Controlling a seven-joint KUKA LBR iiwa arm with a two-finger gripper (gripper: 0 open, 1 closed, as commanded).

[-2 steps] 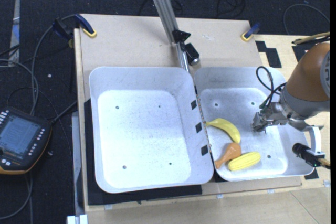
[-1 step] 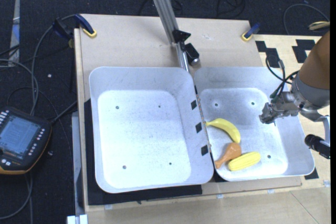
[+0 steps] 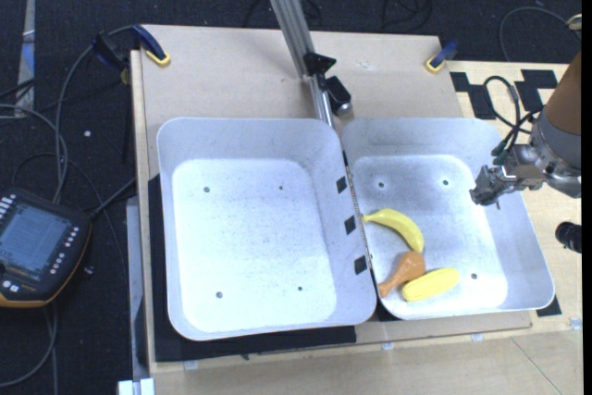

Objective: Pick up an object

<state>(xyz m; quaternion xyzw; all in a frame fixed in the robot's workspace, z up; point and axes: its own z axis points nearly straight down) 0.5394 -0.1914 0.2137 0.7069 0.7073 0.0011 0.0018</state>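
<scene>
Gripper [image 3: 485, 191] is hanging over the right bin [image 3: 518, 227] near its right wall, arm reaching in from the right. Can't tell how the jaws are standing, too small and dark at this angle; nothing is visibly held. Candidates are all sitting in the right bin's lower left: banana [image 3: 400, 227] curving near the divider, orange piece [image 3: 403, 271] just below it, and yellow oblong piece [image 3: 430, 284] beside that, touching or nearly touching the orange one. Left bin [image 3: 245, 227] is offering nothing to pick. I'm reading this as approach phase, target not yet reached. Suggestion: going for the banana, since it's lying more apart from the other two and away from the wall; aligning the fingers across its narrow width, not along the curve, and centring over the thick middle before descending. The orange/yellow pair is risking a double contact or a nudge.
</scene>
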